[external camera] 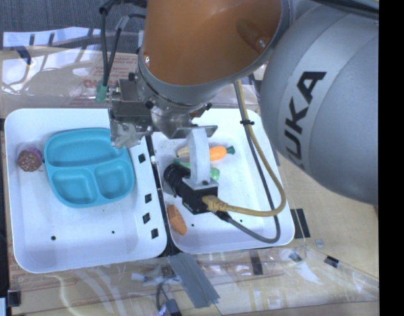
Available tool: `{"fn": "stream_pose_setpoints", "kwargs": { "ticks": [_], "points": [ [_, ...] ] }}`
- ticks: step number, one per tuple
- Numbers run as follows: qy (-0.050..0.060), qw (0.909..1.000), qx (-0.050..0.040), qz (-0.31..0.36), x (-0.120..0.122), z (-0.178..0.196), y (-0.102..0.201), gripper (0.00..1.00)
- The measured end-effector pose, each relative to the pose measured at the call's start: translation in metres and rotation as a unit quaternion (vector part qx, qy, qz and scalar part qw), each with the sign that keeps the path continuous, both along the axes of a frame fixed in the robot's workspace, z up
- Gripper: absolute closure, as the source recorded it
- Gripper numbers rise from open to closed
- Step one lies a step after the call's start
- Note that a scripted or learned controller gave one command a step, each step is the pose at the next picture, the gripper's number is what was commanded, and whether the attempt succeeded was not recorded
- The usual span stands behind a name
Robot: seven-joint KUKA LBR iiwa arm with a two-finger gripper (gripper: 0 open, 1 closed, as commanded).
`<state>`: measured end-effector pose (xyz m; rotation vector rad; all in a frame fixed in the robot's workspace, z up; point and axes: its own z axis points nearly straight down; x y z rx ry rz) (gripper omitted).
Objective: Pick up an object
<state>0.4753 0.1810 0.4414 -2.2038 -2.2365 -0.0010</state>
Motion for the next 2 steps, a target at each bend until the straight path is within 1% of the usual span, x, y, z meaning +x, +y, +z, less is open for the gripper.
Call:
{"fn": "stream_pose_setpoints", "kwargs": {
  "ticks": [1,2],
  "points": [
    [0.001,1.0,-0.001,-0.005,0.001,0.001,-0.071,1.0],
    [0.002,1.0,-0.0017,-0.005,0.002,0.001,-0.133,1.0]
  ]
}}
